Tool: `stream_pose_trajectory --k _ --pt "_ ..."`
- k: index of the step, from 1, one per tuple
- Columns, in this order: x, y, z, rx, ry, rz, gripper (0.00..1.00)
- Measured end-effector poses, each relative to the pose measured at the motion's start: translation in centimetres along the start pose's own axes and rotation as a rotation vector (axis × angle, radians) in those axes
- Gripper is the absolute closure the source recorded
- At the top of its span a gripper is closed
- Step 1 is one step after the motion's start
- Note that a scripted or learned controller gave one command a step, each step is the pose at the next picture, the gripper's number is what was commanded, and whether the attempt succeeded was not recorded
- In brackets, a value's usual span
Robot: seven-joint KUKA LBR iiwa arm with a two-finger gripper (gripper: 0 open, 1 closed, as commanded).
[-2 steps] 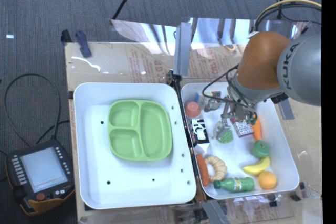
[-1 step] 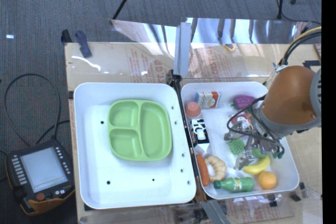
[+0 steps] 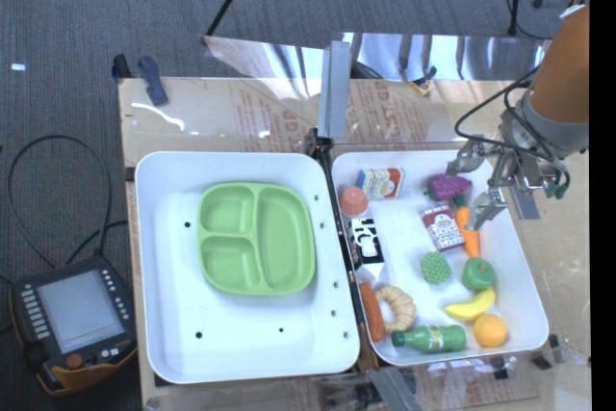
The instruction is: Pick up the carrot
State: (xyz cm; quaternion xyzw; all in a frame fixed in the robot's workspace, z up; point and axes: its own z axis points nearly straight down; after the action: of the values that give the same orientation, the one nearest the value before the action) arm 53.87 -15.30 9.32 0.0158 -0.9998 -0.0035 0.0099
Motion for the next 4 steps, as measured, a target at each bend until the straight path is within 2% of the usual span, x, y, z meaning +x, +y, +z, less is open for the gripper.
stream_pose_trajectory --k 1,2,3,4 --pt "-6.2 -2.1 -12.6 0.006 -0.024 0.034 1.00" --pt "-6.3 -2.1 -13.7 0.005 -0.027 0.035 1.00" --pt "-9.6 -0.7 -14.5 0.005 -0.024 0.039 1.00" --pt "-8.1 -6.1 -17.6 0.006 -0.025 0.072 1.00"
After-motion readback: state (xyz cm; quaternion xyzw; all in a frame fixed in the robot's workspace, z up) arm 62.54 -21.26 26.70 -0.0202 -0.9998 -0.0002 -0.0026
